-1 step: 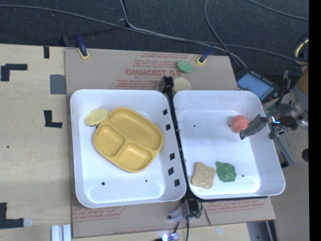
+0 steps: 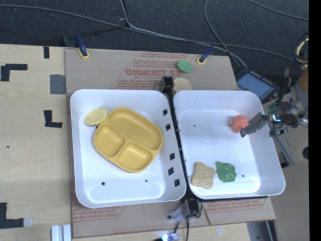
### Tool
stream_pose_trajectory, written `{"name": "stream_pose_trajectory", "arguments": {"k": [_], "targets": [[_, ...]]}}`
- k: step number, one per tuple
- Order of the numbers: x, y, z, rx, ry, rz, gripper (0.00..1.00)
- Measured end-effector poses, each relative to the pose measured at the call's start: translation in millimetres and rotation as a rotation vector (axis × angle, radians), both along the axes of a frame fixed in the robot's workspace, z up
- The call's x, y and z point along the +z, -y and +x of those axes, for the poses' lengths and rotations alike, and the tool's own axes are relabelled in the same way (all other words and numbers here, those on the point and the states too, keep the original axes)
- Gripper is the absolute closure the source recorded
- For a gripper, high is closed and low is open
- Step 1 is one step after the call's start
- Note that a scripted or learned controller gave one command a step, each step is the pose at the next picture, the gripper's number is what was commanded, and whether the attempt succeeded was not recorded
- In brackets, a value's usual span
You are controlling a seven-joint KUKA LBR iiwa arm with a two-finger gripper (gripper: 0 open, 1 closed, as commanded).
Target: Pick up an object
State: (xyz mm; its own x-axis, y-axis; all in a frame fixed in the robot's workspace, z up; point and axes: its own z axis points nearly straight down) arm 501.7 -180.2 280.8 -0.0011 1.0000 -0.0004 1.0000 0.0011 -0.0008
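The gripper (image 2: 249,128) reaches in from the right over the right bin (image 2: 251,97), a dark finger slanting down toward the left. Its tip sits just beside a small red-orange object (image 2: 238,121) that lies near the bin's far right part; whether they touch cannot be told. Nothing is seen clamped in the gripper, and how wide it stands cannot be told from this angle. Behind it the wrist (image 2: 288,115) carries cables and fittings at the bin's right rim.

Going near to far: at the near edge of the bench (image 2: 30,149) a dark clamp (image 2: 184,211) sits where the two bins meet. In the right bin's near part lie a tan cracker-like piece (image 2: 202,175) and, just beside it on the right, a green lump (image 2: 225,171); both are well apart from the gripper. The left bin (image 2: 80,185) holds a yellow tray (image 2: 128,139) with three compartments, turned at a slant, and a pale yellow disc (image 2: 95,116) touching the tray's far left corner.

Beyond the bins, on the cardboard sheet (image 2: 125,69), a green textured piece (image 2: 184,65) lies near a pale round piece (image 2: 181,84) by the bins' far joint. Two blue-and-yellow clips (image 2: 82,47) pin the sheet's far edge. A blue-screened device (image 2: 257,84) rests off the right bin's far corner, and cables (image 2: 150,31) run across the dark floor (image 2: 45,19) beyond.
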Motion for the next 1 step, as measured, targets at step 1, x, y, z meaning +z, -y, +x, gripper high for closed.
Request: {"name": "stream_pose_trajectory", "arguments": {"k": [1], "targets": [[-56.4, -9.8, -4.8, 0.0, -0.005, 0.002, 0.0]]}}
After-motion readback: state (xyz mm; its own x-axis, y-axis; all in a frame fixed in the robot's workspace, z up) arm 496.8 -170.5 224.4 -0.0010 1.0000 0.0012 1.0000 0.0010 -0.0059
